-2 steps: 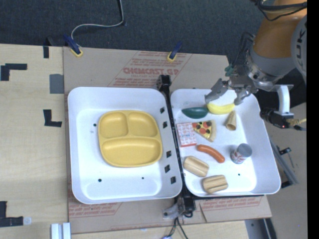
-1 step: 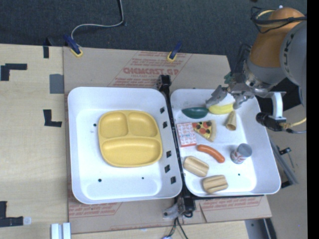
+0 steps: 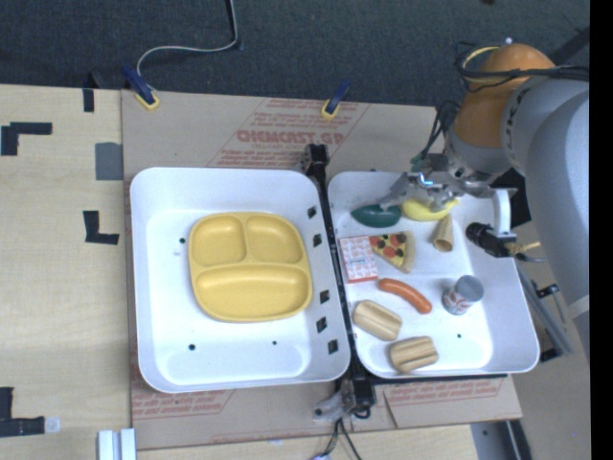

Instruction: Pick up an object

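Note:
My gripper (image 3: 422, 186) hangs low over the far end of the right bin (image 3: 498, 345), reaching in from the right. It is just above a yellow banana (image 3: 427, 209), and a dark green piece (image 3: 374, 217) lies just to its left. Whether it touches either one I cannot tell. Also in this bin are a tan cone (image 3: 442, 232), a pizza slice (image 3: 392, 248), a red-and-white card (image 3: 358, 258), an orange sausage (image 3: 405, 295), a small grey can (image 3: 463, 294) and two bread rolls (image 3: 376, 319) (image 3: 413, 353).
The left bin (image 3: 158, 257) holds a yellow divided plate (image 3: 251, 264). A black divider (image 3: 329, 257) runs between the bins. The grey arm (image 3: 565, 180) covers the right side of the bench. Cardboard (image 3: 278, 132) lies under both bins.

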`<state>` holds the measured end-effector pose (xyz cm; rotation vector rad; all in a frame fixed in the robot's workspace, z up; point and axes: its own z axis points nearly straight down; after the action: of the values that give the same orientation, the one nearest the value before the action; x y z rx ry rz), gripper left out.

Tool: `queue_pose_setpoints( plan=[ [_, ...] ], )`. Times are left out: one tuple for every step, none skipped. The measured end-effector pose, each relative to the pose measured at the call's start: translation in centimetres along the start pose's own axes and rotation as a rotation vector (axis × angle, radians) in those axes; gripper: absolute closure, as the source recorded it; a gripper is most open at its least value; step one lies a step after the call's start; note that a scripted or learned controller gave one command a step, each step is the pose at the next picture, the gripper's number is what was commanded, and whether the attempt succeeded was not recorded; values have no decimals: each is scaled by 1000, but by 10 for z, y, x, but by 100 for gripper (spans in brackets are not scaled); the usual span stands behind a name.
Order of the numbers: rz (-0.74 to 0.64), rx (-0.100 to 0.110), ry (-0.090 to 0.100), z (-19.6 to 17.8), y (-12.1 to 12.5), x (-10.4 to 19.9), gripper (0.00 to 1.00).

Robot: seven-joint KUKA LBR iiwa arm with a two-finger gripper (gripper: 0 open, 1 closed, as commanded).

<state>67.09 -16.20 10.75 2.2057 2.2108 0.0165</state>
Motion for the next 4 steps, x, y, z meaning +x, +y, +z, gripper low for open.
queue_pose_setpoints(
  plan=[
    [0,2,0,-10,0,0,100],
    [0,2,0,-9,0,0,0],
    [0,19,3,21,-2,0,0],
    [-1,18,1,11,-2,0,100]
  ],
)
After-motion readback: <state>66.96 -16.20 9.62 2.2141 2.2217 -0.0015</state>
